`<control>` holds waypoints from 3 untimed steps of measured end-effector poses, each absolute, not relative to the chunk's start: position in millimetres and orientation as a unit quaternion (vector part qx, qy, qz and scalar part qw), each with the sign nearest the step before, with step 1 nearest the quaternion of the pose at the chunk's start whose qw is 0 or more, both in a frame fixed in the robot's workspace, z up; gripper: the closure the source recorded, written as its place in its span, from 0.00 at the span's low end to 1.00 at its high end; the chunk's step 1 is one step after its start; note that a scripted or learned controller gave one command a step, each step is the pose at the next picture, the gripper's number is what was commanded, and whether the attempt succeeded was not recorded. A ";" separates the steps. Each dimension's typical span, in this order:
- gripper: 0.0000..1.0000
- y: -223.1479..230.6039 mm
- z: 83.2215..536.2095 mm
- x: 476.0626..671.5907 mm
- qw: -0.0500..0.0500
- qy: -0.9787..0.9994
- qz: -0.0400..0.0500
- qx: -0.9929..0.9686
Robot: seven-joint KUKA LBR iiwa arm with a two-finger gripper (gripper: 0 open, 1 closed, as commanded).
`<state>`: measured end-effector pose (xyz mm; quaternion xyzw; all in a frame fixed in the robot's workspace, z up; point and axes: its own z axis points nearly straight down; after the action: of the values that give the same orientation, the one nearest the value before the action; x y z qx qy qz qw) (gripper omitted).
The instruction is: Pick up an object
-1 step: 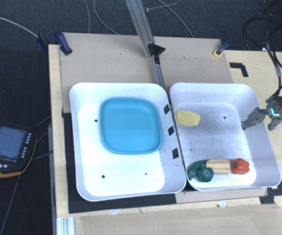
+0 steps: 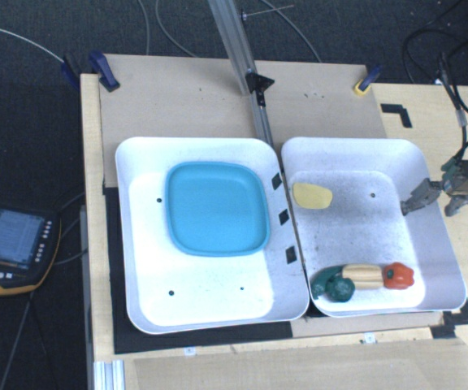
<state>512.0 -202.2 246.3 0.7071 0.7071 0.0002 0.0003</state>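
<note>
Beside the right bin [image 2: 429, 242], the released end effector [image 2: 434, 201] faces a pale yellow piece [image 2: 312, 196].

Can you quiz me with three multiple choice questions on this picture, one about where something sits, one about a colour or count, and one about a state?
1. Where does the pale yellow soft lump lie?
A. on the blue plate
B. in the right white bin, near its upper left corner
C. on the bare bench

2. How many loose objects lie in the right white bin?
A. two
B. four
C. six

3. How does the square light blue plastic plate stand in the left white bin?
A. flat, right way up
B. leaning on the bin wall
C. flipped over

Answers: 1 B, it rests on the right bin's floor by the divide. 2 B, the yellow lump, the dark green piece, the tan wooden stick and the red piece. 3 A, its raised rim faces up.
</note>
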 end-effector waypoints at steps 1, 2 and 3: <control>0.00 -205.2 198.5 520.0 -0.002 0.707 -0.001 0.707; 0.00 -194.8 147.8 517.0 -0.002 0.707 -0.001 0.707; 0.00 -194.3 95.7 515.8 -0.002 0.707 -0.001 0.707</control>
<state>515.8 -194.3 95.7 0.7070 0.7072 -0.0010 -0.0019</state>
